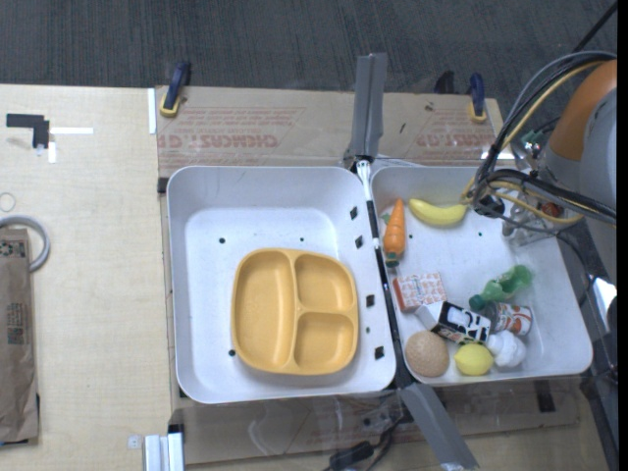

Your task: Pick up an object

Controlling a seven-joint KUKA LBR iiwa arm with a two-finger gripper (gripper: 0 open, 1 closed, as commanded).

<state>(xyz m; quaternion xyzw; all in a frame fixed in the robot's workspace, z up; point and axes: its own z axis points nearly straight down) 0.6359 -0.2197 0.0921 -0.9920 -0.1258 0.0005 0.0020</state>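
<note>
Two white bins sit on the desk. The left bin point(196, 292) holds one yellow divided plate point(294, 312). The right bin point(559, 292) holds one banana point(438, 211), lying across its far end with tips curling upward, just right of one carrot point(394, 230) that stands lengthwise by the divider. The tool point(520, 219) hovers right of the banana; its grip state I cannot tell.

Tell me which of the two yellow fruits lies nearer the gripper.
The banana, at the right bin's far end beside the gripper. The lemon sits at the near end.
</note>
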